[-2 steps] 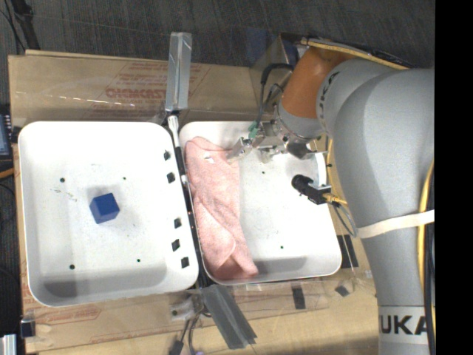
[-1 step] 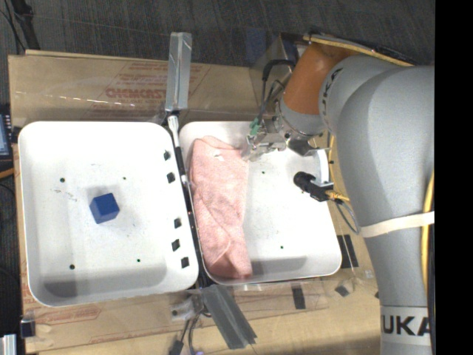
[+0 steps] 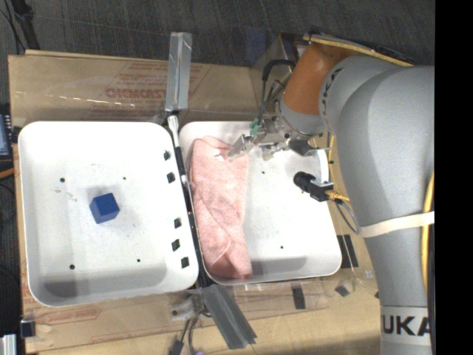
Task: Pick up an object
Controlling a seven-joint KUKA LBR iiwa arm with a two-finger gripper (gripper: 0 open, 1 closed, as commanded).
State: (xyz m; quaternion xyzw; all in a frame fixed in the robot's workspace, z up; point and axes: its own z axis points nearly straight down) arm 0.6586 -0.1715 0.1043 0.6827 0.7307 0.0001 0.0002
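Note:
A pink cloth (image 3: 220, 205) lies crumpled along the left side of the right bin (image 3: 292, 228), stretching from its far wall to its near wall. A small blue cube (image 3: 104, 207) sits alone on the floor of the left bin (image 3: 89, 261). My gripper (image 3: 250, 146) hangs low at the far end of the right bin, right at the cloth's upper right corner. Whether it touches the cloth I cannot tell. The grey arm with its orange band reaches in from the right.
A metal divider strip (image 3: 179, 198) with black clips runs between the two bins. Cardboard (image 3: 96, 87) lies under and behind the bins. The right half of the right bin's floor is bare white.

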